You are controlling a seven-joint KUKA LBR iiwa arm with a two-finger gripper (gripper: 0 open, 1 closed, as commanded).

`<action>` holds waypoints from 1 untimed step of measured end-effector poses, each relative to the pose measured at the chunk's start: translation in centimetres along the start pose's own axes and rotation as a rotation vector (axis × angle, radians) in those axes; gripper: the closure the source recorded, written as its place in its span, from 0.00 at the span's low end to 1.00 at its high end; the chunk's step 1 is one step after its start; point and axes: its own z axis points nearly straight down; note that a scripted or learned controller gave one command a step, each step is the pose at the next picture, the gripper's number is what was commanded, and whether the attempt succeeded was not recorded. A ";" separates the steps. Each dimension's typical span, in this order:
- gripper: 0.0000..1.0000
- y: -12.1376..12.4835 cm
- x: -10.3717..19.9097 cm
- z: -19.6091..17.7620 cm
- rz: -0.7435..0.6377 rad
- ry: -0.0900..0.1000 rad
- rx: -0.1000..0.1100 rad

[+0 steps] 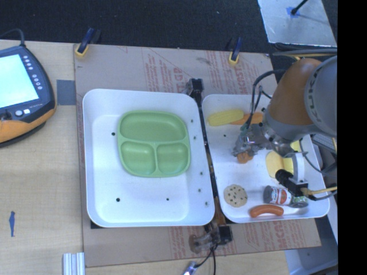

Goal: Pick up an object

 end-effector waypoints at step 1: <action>1.00 1.9 8.9 -10.0 0.002 0.004 -0.003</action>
